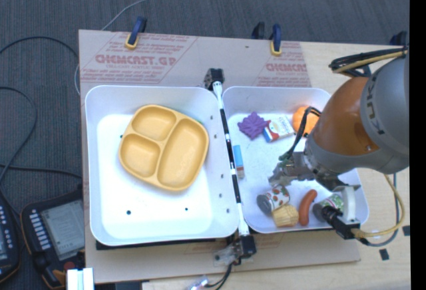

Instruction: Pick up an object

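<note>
The pick is not yet made, as far as this view shows: every loose object lies on the floor of the right bin, and nothing is lifted clear of it. The arm reaches in from the right and hangs low over that bin, with the gripper down among the objects, just above a small printed can lying on its side. A pale wedge-shaped piece sits just beside the can, and a red sausage-shaped toy lies next to both. Further back are a purple toy, a small red-and-white box and an orange object partly hidden by the arm. The left bin carries a yellow divided plate. The gripper's metal parts blur together at this angle, so I cannot tell how its tips are set or whether they touch the can. What seems left is the close and lift.
</note>
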Tool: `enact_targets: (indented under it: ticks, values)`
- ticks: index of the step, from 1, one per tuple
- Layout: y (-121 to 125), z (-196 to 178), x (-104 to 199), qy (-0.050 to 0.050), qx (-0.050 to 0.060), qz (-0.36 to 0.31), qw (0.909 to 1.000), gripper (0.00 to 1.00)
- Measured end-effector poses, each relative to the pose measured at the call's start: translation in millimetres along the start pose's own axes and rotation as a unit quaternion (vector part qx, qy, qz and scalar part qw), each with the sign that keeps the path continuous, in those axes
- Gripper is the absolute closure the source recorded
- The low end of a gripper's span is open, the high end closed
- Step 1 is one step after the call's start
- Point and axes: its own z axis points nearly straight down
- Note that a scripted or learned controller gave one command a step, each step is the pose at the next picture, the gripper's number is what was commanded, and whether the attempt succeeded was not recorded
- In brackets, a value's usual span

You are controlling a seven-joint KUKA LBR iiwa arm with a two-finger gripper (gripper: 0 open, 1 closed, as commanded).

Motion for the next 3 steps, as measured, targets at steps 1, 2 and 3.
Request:
enact_targets:
  ticks: [1, 2, 3]
  values:
    - [0, 0, 0, 0.000, 0.000, 0.000, 1.0000, 0.00]
    - [51, 31, -5, 0.001, 0.005, -0.001, 1.0000, 0.00]
    - [-3, 30, -1, -0.001, 0.001, 0.000, 1.0000, 0.00]
